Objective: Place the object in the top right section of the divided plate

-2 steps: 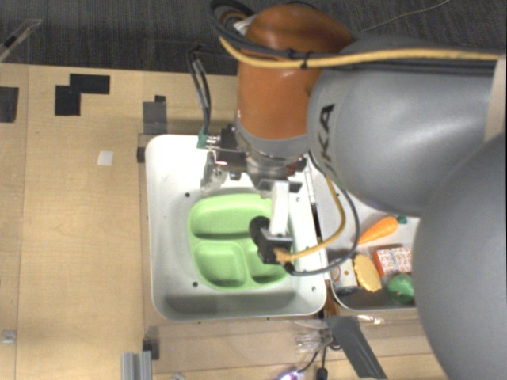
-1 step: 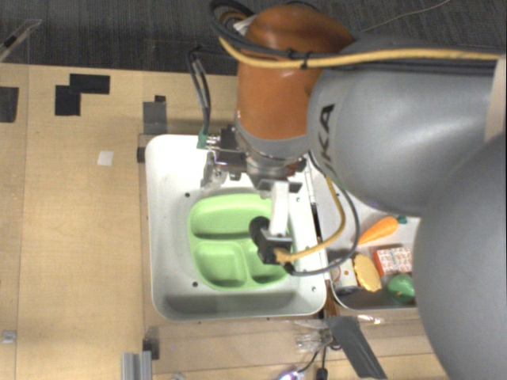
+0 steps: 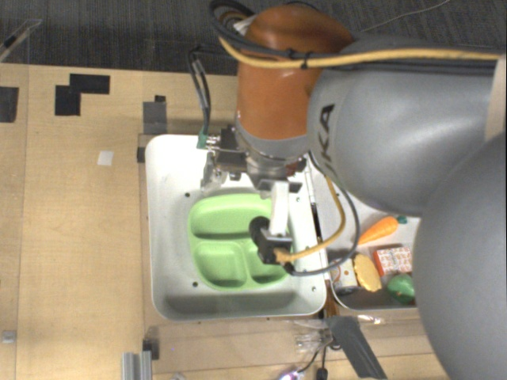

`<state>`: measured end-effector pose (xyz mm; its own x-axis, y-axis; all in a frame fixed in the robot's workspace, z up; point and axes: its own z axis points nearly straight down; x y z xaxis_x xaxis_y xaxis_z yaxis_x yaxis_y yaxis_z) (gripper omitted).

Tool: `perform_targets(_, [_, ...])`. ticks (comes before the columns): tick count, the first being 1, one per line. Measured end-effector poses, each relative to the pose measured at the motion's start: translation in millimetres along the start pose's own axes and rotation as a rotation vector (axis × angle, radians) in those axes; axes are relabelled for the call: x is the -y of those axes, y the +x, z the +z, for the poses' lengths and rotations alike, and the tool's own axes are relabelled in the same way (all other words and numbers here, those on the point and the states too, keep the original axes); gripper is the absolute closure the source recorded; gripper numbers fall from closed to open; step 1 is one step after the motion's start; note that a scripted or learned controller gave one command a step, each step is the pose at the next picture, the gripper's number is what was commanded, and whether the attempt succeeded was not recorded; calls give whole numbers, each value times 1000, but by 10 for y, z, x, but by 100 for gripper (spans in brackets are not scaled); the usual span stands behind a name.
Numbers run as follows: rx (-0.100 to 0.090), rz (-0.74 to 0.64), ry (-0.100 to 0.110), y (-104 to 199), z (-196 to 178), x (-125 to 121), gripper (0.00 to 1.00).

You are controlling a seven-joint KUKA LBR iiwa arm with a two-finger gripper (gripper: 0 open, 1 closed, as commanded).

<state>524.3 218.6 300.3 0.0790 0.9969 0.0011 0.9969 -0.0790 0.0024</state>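
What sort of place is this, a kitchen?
Probably a robotics lab: a big grey arm hangs over a white bin holding a green plate, with a toy-like carrot nearby.

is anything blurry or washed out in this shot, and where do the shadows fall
Camera view: the grey arm, close to the lens, looks soft; the green divided plate is fairly sharp; the white bin around it is bright but not blown out, with soft shadow along its lower wall.
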Motion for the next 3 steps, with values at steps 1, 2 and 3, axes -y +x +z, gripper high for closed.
perform_targets(1, [0,166,0,-215,-59,-452,0])
perform_targets(2, [0,165,0,-212,-59,-451,0])
perform_targets(3, [0,165,0,-212,-59,-451,0])
